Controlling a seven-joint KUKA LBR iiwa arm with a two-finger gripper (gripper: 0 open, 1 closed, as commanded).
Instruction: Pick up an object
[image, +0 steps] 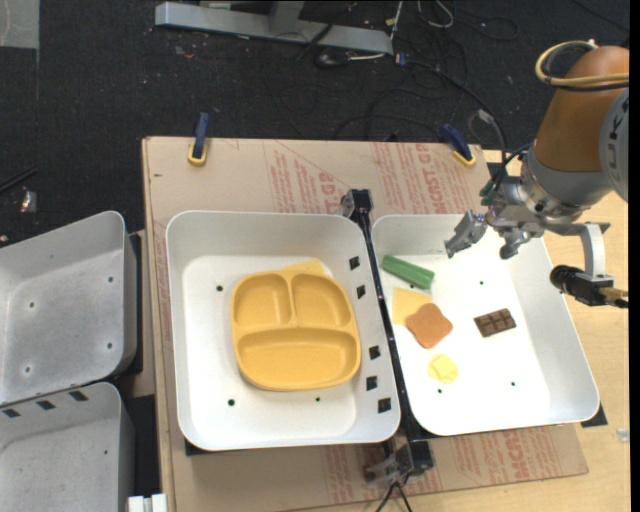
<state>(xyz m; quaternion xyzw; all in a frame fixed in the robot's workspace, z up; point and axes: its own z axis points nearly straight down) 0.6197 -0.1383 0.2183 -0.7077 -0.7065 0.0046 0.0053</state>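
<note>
My gripper (488, 242) hangs over the far part of the right bin (560, 330), open, with nothing between its fingers. In that bin lie a green stick (408, 271), a pale yellow wedge (406, 303), an orange-brown toast-like slab (429, 325), a small yellow lump (443, 369) and a dark brown chocolate-like piece (494, 323). The green stick is to the left of the gripper and a little nearer the camera. The brown piece lies below the gripper in the view.
The left bin (195, 330) holds a yellow divided tray (295, 331). A black divider (378, 310) runs between the bins. Two grey lids (60, 290) lie at the far left. Clamps (199, 140) hold the cardboard base at the back.
</note>
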